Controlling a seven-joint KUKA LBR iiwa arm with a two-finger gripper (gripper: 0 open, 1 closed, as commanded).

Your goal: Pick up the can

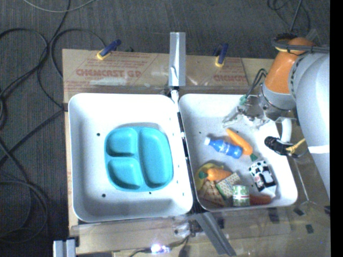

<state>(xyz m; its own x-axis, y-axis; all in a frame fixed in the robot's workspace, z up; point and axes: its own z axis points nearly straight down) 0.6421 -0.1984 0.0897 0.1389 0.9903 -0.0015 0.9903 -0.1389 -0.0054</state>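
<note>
The can (240, 195) is small, with a green label and a pale top. It stands among other items near the front edge of the right bin (188, 143). My gripper (245, 113) hangs over the back right part of that bin, well behind the can and apart from it. An orange carrot (239, 141) lies just in front of the gripper. The grey arm with its orange band (282, 74) comes in from the right.
Around the can lie a blue bottle (224, 148), a black-and-white carton (261, 175), a checkered packet (227, 182), an orange-and-yellow piece (210, 174) and a red item (261, 199). The left bin (86, 143) holds a blue divided plate (139, 157).
</note>
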